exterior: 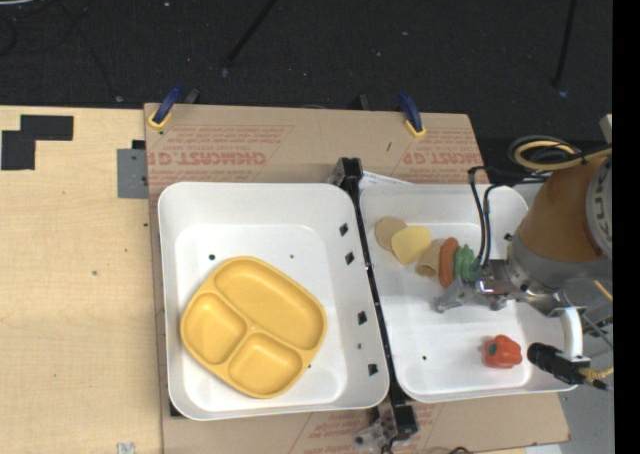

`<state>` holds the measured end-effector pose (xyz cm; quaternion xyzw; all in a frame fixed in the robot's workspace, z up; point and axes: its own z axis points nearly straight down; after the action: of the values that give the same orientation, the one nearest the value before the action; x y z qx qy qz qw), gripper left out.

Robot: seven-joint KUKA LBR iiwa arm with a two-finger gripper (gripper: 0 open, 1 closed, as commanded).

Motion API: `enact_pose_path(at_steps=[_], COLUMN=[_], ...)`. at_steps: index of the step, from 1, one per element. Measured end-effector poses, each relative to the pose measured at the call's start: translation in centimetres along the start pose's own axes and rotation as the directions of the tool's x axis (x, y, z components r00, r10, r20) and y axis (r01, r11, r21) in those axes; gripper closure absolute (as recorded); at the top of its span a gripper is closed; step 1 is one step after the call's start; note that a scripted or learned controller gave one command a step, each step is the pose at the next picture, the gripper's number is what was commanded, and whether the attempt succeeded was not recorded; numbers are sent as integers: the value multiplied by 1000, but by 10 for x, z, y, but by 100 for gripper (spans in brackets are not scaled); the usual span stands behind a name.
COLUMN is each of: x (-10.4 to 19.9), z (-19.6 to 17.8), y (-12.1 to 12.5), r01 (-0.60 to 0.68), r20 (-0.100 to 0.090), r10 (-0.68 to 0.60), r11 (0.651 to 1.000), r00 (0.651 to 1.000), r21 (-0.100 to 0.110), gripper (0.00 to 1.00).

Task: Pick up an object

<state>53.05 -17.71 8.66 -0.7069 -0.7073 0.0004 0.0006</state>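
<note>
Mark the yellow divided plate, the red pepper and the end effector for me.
yellow divided plate (252, 325): camera view, on the ridge where its compartments meet.
red pepper (503, 351): camera view, middle of its red body.
end effector (447, 301): camera view, at its fingertips.

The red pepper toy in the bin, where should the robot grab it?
Probably across the round red body of the red pepper, coming straight down from above. It lies alone on the floor of the right bin, with bare floor around it, so fingers could fit either side.

Bench (60, 272) with cardboard sheet (300, 147) under two white bins (190, 204).
</note>
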Motion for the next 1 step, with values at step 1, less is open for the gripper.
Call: enact_pose_path(at_steps=[1], x=[-1], z=[-12], y=[1], r01=[-2], r20=[0], r10=[2], r11=[1000], r00=[1000], r21=[-3], gripper=[100])
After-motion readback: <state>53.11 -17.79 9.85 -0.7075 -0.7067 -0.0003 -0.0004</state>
